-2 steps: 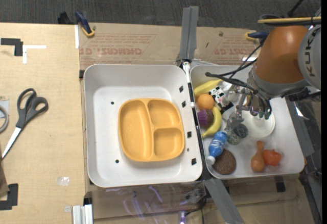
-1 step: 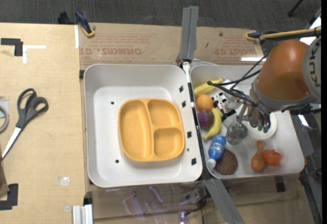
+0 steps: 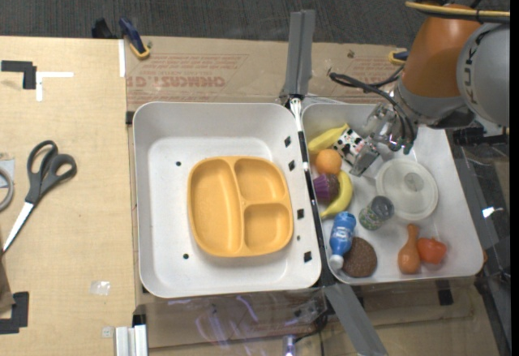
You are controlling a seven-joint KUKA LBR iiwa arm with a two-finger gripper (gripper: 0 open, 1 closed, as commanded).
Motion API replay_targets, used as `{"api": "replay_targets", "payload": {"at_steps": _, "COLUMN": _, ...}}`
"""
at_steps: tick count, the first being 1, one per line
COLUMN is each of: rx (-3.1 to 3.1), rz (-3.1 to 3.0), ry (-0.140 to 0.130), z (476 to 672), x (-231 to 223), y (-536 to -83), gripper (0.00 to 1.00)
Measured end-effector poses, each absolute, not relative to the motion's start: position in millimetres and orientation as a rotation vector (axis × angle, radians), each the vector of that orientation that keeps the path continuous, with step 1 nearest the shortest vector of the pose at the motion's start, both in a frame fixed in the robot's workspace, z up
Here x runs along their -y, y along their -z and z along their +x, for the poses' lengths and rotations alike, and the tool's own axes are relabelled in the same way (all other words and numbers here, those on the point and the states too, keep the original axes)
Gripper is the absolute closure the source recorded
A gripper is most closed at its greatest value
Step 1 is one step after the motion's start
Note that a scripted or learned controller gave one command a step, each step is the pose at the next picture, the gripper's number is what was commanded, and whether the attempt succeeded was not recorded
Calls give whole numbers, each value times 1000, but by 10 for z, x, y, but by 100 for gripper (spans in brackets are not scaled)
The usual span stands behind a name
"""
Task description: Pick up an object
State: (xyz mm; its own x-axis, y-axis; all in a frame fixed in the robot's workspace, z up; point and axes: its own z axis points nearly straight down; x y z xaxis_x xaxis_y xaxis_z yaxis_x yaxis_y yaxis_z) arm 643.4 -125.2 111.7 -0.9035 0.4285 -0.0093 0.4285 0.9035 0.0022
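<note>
One black-and-white toy [image 3: 349,143] lies just beside the gripper [image 3: 375,153]; grip state unclear.

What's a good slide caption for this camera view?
The arm's tool hovers over the right bin crowded with bananas, an orange and a bottle; a yellow tray fills the left bin.
</note>
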Motion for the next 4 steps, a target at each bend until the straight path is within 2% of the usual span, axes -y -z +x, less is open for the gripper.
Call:
{"api": "replay_targets", "payload": {"at_steps": 1, "rx": -2979, "rz": 988, "ry": 1, "z": 5959, "x": 1039, "y": -929, "gripper": 0}}
{"api": "replay_targets", "payload": {"at_steps": 2, "rx": -2958, "rz": 1053, "ry": 0, "z": 4859, "x": 1002, "y": -921, "gripper": 0}}
{"api": "replay_targets", "payload": {"at_steps": 3, "rx": -2870, "rz": 1273, "ry": 1, "z": 5325, "x": 1039, "y": -1384, "gripper": 0}}
{"api": "replay_targets", "payload": {"at_steps": 4, "rx": -2856, "rz": 1297, "ry": 0, "z": 5677, "x": 1317, "y": -935, "gripper": 0}}
